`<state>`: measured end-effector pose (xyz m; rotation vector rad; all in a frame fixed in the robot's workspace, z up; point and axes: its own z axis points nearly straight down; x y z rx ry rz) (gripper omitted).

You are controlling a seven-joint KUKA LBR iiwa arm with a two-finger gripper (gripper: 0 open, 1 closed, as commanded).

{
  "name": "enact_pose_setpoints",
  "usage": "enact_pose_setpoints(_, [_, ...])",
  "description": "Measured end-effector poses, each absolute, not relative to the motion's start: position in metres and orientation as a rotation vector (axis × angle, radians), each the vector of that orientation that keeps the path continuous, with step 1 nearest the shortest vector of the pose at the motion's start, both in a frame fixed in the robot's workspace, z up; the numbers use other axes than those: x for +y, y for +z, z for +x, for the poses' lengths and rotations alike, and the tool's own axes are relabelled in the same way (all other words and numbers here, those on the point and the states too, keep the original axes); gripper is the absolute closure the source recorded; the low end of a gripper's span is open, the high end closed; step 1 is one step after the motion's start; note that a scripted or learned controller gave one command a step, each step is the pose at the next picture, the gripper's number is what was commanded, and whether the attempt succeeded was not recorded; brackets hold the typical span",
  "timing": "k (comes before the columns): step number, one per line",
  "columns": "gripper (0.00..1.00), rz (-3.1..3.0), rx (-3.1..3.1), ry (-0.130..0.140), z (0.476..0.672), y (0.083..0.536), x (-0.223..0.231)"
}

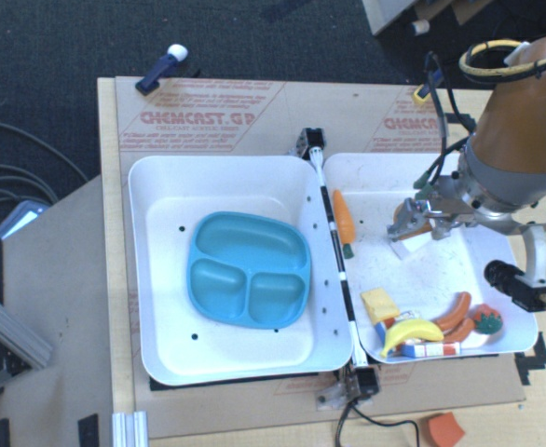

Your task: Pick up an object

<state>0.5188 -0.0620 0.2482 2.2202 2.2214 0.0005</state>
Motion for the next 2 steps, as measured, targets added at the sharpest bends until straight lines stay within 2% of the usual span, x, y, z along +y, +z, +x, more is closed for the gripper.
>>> enact_pose_setpoints(1, [1.00,2.220,2.220,0.000,0.5384,0.2557,-0.0923])
enact_pose_setpoints(2, [1.00,2.221,2.222,0.000,0.5368,0.2580,-0.0828])
